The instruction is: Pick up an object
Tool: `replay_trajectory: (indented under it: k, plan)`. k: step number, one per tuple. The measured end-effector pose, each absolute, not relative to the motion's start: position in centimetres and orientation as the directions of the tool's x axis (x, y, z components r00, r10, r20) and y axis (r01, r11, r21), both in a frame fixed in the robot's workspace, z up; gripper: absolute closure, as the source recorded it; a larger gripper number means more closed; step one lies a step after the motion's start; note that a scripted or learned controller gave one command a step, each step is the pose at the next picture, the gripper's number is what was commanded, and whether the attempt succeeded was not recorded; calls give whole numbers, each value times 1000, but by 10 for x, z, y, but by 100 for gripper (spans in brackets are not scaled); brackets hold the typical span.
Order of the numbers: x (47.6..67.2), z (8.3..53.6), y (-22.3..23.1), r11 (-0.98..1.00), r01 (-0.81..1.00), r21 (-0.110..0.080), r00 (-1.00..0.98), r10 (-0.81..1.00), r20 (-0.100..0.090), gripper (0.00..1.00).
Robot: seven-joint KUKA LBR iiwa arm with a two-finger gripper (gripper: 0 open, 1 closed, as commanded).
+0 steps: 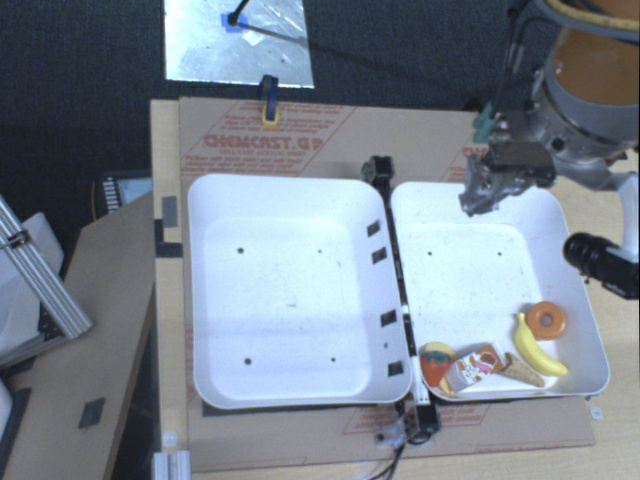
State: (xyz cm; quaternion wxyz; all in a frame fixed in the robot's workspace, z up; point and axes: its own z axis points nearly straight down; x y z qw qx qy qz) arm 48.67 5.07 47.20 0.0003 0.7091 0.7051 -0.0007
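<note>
down at the near edge of the right white plastic bin (500, 258) lies a little heap: a curved yellow banana (537, 346), an orange ring like a doughnut (546, 318), a round orange and red fruit (436, 362) and a small red and white packet (474, 367). they touch or sit just beside each other. the grey two-finger gripper (484, 196) hangs over the bin's far edge, well apart from them. i cannot tell how its fingers stand. grabbing may go wrong because the toys crowd the corner wall. the brown board (265, 140) reads "chemcast gp".
</note>
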Motion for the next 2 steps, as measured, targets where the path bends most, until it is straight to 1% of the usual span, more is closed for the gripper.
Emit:
replay_trajectory:
  k: [1, 2]
  plan:
    - [486, 376, 4, -4, 1000, -7, 4, 1000, -1, 100]
    - [487, 449, -32, -3, 1000, 10, 3, 1000, -1, 100]
